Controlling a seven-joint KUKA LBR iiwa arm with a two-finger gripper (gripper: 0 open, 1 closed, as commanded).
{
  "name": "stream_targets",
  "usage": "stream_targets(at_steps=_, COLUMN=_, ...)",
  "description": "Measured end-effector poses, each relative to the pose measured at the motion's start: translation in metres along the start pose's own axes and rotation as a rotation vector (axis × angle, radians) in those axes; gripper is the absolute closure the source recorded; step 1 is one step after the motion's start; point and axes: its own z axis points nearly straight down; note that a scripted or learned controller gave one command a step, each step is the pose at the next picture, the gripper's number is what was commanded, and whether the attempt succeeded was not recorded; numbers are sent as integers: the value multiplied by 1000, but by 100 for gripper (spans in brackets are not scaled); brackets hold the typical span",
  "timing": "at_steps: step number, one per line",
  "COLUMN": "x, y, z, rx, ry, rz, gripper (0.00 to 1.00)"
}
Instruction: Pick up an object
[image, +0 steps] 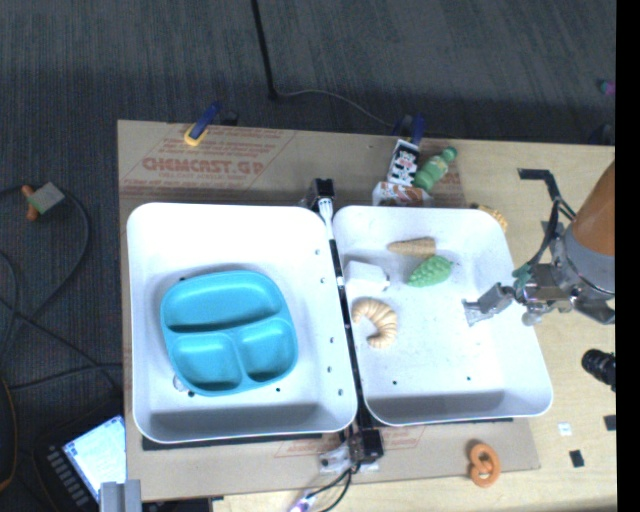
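The right bin (520, 400) holds a tan croissant (376, 321) near its left side, a tan cone-shaped piece (412, 246) and a green ridged piece (430, 271) toward the back, and a small white item (364, 272) by the left wall. My gripper (508, 307) hovers over the bin's right side, well right of the green piece. It is open, with nothing between its fingers. The grey arm with its orange band (600, 215) comes in from the right.
The left bin (150, 260) holds a blue divided tray (230, 330). A green and white bottle-like object (420, 172) lies on the bench behind the right bin. An orange ring (484, 462) lies in front of it. Cables run along the left floor.
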Motion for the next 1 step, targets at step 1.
stream_targets(at_steps=1, x=-25, y=16, z=125, rx=6, ry=7, rz=-2, gripper=0)
